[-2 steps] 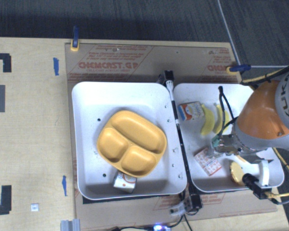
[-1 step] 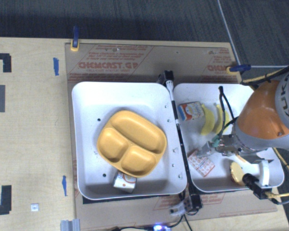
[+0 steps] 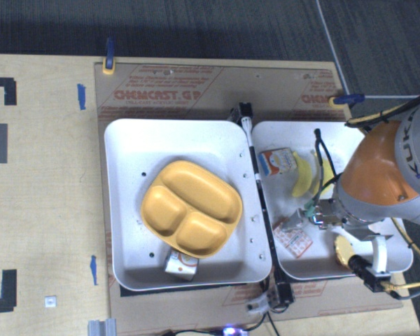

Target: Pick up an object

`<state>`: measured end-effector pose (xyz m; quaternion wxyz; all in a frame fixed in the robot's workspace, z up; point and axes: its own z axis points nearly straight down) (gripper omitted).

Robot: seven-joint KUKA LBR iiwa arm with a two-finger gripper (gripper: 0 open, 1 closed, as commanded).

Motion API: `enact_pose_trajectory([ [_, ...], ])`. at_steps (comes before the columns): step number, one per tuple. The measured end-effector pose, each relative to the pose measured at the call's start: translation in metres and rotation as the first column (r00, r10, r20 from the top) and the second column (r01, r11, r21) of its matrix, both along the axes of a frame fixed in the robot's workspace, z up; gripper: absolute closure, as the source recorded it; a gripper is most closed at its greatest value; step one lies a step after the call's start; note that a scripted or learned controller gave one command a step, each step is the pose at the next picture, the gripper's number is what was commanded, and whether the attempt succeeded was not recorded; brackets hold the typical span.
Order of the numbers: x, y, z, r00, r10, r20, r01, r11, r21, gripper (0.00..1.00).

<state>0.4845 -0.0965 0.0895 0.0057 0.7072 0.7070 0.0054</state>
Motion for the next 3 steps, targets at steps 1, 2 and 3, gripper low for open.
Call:
enact_pose_trajectory([
  [1,0.0,0.002,0.0,1.0,-0.002,0.001,0.002,1.0,-0.004,0.0],
  [2,0.002,0.005,0.011,1.0,0.0,0.004,0.0,1.0,0.001,1.0],
  [3,0.002,0.004,0.011,1.0,0.0,0.005,0.0,1.0,0.0,0.0],
])
